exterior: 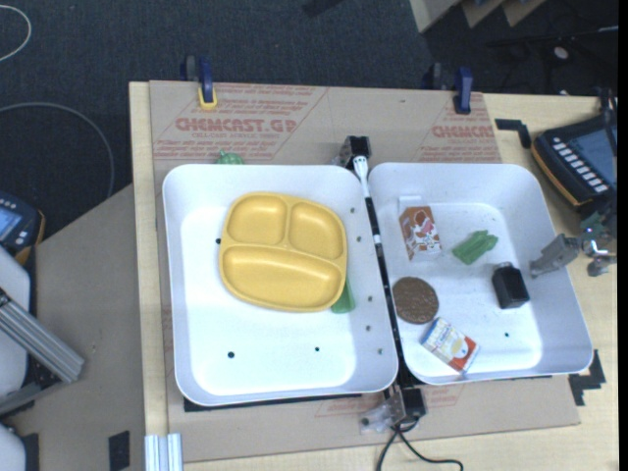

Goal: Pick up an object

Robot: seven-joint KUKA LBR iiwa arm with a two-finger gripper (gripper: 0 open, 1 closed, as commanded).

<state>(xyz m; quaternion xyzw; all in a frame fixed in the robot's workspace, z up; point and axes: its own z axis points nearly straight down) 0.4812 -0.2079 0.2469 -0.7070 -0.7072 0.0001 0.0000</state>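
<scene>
camera view has the gripper (567, 253) at the right edge of the right bin (549, 351), its state impossible to tell, nothing lifted yet; nearest is the black block (509, 287), lower right.

Two bins are sitting side by side on the tabletop (147, 263). In the left bin (196, 351) a divided plate (285, 251) is lying toward the back. In the right bin (530, 346) a carton (420, 233) is lying behind a disc (416, 299), a packet (449, 345) nearest the front, a block (509, 287) to the right.
</scene>
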